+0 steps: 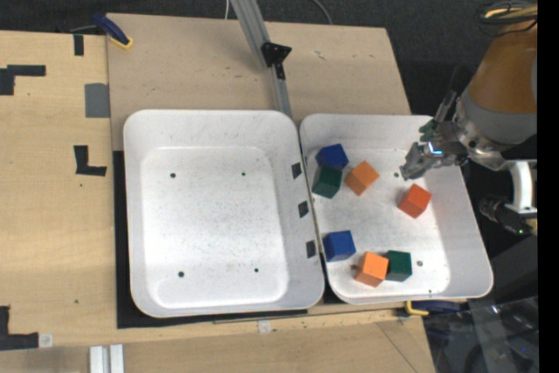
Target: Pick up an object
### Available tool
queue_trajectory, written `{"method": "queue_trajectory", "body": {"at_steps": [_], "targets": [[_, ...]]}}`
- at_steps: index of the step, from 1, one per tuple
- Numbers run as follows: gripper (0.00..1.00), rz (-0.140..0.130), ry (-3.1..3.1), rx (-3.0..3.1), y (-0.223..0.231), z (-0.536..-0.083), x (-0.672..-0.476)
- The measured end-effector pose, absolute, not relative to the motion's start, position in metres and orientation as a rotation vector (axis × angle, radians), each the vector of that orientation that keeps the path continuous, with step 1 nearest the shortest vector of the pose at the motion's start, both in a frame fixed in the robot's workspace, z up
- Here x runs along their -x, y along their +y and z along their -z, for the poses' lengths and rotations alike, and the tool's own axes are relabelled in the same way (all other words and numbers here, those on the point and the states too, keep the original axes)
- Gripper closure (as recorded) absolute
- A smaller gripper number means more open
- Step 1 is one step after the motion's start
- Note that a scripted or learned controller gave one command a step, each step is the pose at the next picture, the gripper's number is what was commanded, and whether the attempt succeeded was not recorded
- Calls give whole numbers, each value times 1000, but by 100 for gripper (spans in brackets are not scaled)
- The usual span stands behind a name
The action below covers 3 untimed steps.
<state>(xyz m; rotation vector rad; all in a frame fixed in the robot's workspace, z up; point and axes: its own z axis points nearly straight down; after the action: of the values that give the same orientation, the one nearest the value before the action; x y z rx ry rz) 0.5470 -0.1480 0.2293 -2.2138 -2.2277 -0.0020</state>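
The right bin holds several small blocks. A blue block sits on top of a dark green block, with an orange block just right of them. A red block lies toward the bin's right side. Near the front are a blue block, an orange block and a dark green block. My gripper hangs over the right bin's upper right part, just above and left of the red block, with nothing seen between its fingers.
The left bin stands beside the right one, sharing a middle wall. A slanted metal pole rises from behind the bins. The arm's grey and orange body fills the right side above the bench edge.
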Motion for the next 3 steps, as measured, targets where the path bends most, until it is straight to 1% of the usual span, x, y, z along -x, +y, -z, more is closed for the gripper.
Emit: {"method": "queue_trajectory", "body": {"at_steps": [2, 3], "targets": [[100, 1, -2228, 2211, -42, -247, -526], [100, -3, -2225, 2212, 7, -233, -514]]}}
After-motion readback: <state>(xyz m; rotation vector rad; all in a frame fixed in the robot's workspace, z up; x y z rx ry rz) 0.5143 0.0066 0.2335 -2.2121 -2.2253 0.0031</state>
